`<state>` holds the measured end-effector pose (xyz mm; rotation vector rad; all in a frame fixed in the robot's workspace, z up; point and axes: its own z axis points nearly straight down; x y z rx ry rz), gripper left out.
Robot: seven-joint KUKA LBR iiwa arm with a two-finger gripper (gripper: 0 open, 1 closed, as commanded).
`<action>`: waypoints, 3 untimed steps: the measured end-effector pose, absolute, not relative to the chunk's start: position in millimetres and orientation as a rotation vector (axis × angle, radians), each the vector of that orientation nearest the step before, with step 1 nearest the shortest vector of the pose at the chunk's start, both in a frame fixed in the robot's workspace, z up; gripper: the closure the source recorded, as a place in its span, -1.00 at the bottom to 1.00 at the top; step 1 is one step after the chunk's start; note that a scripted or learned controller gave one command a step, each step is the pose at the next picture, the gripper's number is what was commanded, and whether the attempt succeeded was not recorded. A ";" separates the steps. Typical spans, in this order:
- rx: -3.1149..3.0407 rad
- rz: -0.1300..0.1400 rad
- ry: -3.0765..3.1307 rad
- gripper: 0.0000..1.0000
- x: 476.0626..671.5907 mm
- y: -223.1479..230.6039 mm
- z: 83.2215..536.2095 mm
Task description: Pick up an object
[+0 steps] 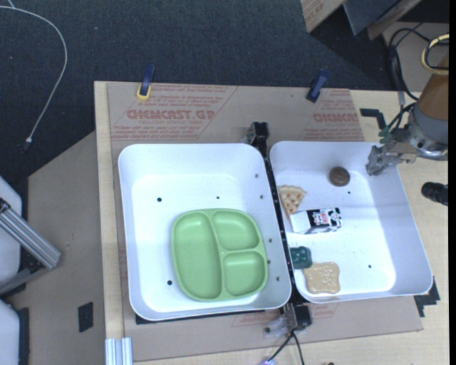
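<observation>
While the gripper (379, 160) hangs near the brown puck (340, 176), grip state unclear; toast (322, 279), carton (323, 219) lie apart.

Robotics lab or test cell, not a home. Table (64, 214) topped with a brown board (235, 114) printed "CHEMCAST", held by blue spring clamps (317, 85) at the far edge. Two shallow white bins (142, 214) sit side by side, joined by black clips (258, 131). Dark carpet floor (178, 36) with a loose white cable (50, 78). Aluminium extrusion rail (28, 235) at left, cardboard box (320, 11) at top. Robot arm (434, 107) reaches in from the right. Toy food (322, 278) and a green divided plate (217, 253) serve as test props.
</observation>
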<state>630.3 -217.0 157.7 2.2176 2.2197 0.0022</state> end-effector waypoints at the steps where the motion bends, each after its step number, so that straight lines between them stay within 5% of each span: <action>1: 2.217 0.002 2.220 1.00 632.9 -217.8 220.1; 2: 2.217 0.002 2.220 1.00 633.8 -218.0 247.9; 3: 2.221 -0.002 2.224 1.00 617.9 -169.1 234.5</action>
